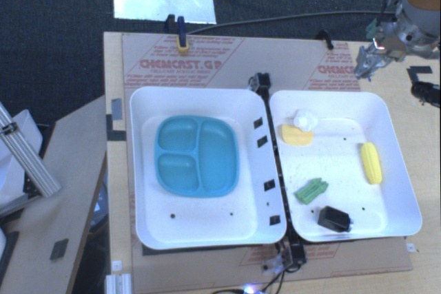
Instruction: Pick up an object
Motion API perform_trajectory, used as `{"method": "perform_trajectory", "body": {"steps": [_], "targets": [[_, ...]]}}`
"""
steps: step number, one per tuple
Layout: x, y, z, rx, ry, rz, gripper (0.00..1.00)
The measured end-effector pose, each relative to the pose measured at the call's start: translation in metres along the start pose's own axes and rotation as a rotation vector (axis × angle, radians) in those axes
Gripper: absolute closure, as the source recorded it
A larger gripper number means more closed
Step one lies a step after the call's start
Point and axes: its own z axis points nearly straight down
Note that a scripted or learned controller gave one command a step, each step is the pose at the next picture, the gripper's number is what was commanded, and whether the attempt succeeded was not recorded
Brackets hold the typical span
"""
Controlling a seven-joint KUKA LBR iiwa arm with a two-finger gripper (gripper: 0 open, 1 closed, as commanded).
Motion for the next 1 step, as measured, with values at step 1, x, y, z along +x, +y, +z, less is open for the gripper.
{"method": "perform_trajectory", "body": {"steps": [1], "targets": [[0.0524, -0.0002, 0.0012, 0.002, 0.001, 0.0, 1.0]]}}
